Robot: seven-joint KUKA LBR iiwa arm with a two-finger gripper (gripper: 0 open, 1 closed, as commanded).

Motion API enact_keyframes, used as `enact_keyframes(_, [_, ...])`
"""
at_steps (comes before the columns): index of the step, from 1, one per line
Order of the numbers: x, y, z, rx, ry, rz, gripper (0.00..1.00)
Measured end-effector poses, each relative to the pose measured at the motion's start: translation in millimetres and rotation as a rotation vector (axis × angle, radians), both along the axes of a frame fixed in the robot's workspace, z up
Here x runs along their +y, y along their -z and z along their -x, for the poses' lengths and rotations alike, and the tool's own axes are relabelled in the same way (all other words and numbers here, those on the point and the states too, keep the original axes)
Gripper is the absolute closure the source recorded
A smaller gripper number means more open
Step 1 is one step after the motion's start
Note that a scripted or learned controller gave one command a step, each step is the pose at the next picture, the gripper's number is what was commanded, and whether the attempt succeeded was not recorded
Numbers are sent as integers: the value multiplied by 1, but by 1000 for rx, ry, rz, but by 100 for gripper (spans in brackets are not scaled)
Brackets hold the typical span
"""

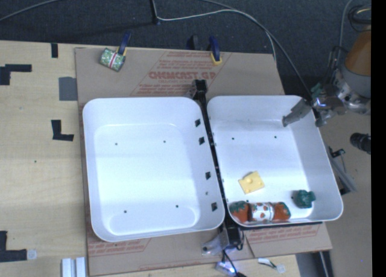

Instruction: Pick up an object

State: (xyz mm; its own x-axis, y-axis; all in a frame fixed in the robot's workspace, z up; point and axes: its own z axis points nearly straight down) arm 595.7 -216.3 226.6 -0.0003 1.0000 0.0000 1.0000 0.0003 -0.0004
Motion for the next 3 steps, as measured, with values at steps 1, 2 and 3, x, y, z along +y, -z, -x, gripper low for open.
enact_keyframes(1, [25,93,-2,6,-1,-2,0])
enact_keyframes(2, [101,105,43,3,-5,-2,0])
enact_keyframes(3, [119,91,89,2,0,-1,0])
